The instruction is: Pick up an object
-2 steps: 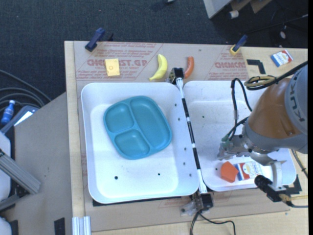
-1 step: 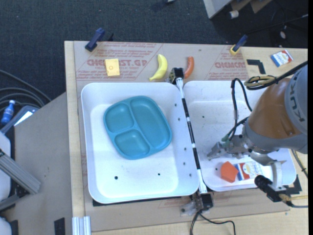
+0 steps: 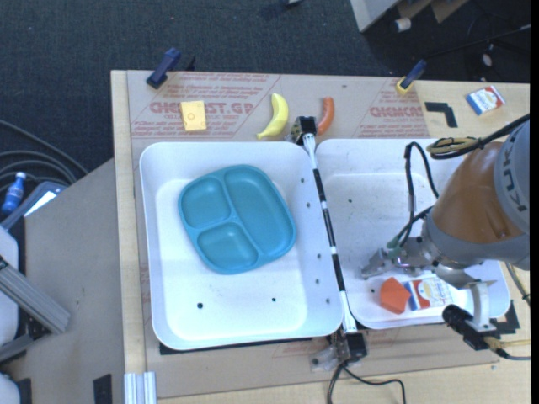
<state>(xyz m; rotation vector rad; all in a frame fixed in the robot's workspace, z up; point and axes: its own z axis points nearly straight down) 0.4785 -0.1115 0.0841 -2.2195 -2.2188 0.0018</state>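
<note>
Toward the near edge of the right bin [image 3: 370, 162] lie an orange block [image 3: 392, 295] and, just beside it on the side away from the left bin, a flat printed packet [image 3: 431, 293]. Over them hangs the gripper [image 3: 396, 259] of the grey arm [image 3: 476, 204]; whether its fingers are apart or together cannot be told, and nothing shows between them. Centred in the left bin [image 3: 168, 251] rests a blue divided tray [image 3: 237, 217]. Along the bench's far edge, beyond both bins, lie a yellow banana [image 3: 274, 116], an orange carrot [image 3: 325, 114] and a yellow square tile [image 3: 193, 116].
</note>
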